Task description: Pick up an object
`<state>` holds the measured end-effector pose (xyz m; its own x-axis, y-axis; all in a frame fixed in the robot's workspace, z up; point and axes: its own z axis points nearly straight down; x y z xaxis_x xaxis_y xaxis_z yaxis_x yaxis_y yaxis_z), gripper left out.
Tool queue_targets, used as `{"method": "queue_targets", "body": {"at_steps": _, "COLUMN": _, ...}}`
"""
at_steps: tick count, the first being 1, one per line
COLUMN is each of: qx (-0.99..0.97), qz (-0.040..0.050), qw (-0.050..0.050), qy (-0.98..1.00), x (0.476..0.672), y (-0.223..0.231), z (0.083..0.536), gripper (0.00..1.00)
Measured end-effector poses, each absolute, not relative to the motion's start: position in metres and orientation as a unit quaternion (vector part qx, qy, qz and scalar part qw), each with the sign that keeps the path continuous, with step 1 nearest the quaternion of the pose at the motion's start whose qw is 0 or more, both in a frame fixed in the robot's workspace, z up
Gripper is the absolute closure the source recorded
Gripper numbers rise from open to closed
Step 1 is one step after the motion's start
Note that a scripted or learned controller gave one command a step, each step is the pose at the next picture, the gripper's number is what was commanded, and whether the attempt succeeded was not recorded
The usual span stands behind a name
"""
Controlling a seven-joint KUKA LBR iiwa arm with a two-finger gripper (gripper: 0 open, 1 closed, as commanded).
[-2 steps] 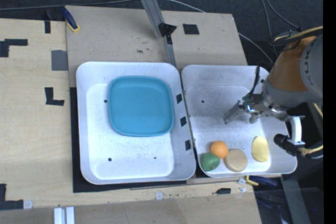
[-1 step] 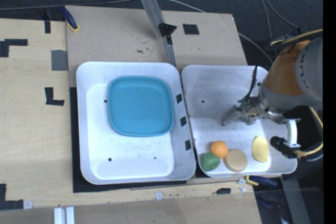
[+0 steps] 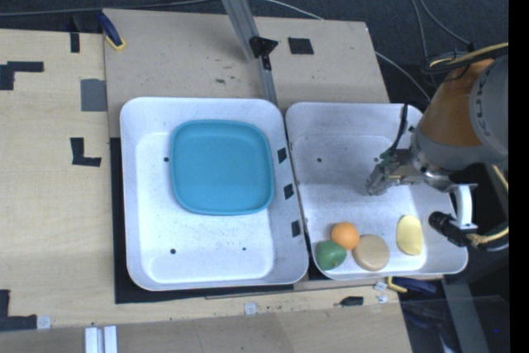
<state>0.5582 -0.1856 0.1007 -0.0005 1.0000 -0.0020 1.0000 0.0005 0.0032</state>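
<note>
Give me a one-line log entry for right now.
gripper: over right bin, nothing seen held | near edge: green, orange, tan, yellow | left bin: blue plate

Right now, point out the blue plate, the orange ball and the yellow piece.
square blue plastic plate (image 3: pixel 221 167), camera view, centre of its face
small round orange ball (image 3: pixel 345 236), camera view, its top
pale yellow oval piece (image 3: pixel 409 235), camera view, its middle

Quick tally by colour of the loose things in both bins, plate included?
Blue plate, left bin: 1
Orange ball, right bin: 1
Green object: 1
Tan round object: 1
Yellow object: 1
Total: 5
</note>
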Motion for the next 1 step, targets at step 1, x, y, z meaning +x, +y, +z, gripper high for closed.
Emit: {"method": "queue_targets", "body": {"at_steps": 1, "qx": 0.707, "qz": 0.0006, "qw": 0.001, "qy": 0.707, "x": 0.55, "y": -0.1887, "z": 0.1553, "gripper": 1.0}}
